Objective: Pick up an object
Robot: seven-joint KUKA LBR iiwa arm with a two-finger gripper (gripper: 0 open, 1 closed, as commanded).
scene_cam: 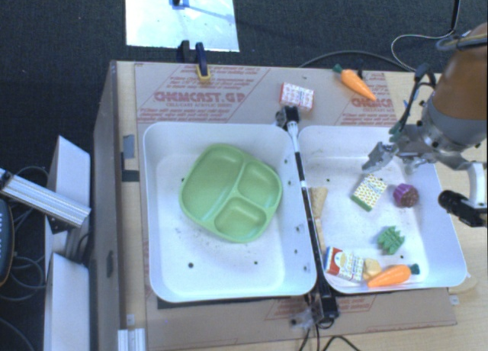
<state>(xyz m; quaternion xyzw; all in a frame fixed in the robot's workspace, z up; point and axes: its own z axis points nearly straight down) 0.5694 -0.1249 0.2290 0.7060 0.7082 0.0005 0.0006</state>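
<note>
Overhead slanted view of a bench with two shallow white bins side by side. Left bin [164, 265] holds a pale green divided plate [231, 191], lying a little tilted near its centre. Right bin [450, 254] holds several small toys: a green and white checked box [370, 191], a dark purple round piece [406, 195] just to its right, a small green leafy piece [391, 239] below them, and along the near edge a red and white carton [345, 263], a small yellow piece [371, 267] and an orange carrot [393, 275]. Grey arm with an orange band enters from the right, its gripper [390, 153] low over the upper part of the right bin. Checked box lies just below and slightly left of the fingertips, apart from them, with nothing between the fingers; whether they are spread or closed cannot be told. Second carrot [357, 82] and a small red and white box [296, 96] lie on the cardboard behind the bins
</note>
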